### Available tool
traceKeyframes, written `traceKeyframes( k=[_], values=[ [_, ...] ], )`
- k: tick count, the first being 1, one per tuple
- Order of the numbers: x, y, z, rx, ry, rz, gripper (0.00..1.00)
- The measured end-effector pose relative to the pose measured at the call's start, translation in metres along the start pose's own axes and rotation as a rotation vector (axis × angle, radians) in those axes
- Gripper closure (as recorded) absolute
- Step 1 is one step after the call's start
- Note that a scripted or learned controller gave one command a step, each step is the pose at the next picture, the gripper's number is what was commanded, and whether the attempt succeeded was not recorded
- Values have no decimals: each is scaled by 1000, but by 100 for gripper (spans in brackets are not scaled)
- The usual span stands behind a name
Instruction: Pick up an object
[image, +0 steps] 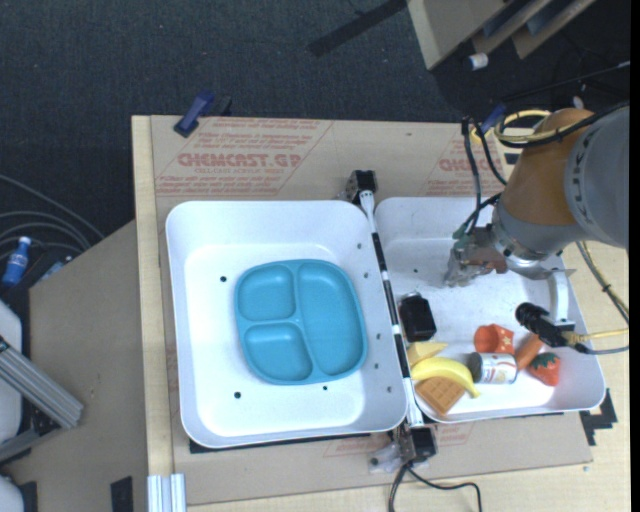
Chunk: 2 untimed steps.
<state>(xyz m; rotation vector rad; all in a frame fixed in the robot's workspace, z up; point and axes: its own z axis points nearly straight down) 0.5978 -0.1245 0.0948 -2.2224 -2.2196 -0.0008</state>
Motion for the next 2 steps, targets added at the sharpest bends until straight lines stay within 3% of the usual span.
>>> traceKeyframes(
  k=[1, 2],
  values=[
    [0, 0, 0, 0, 0, 0, 0],
    [4, 68, 10, -1, -1, -2, 0]
  ],
)
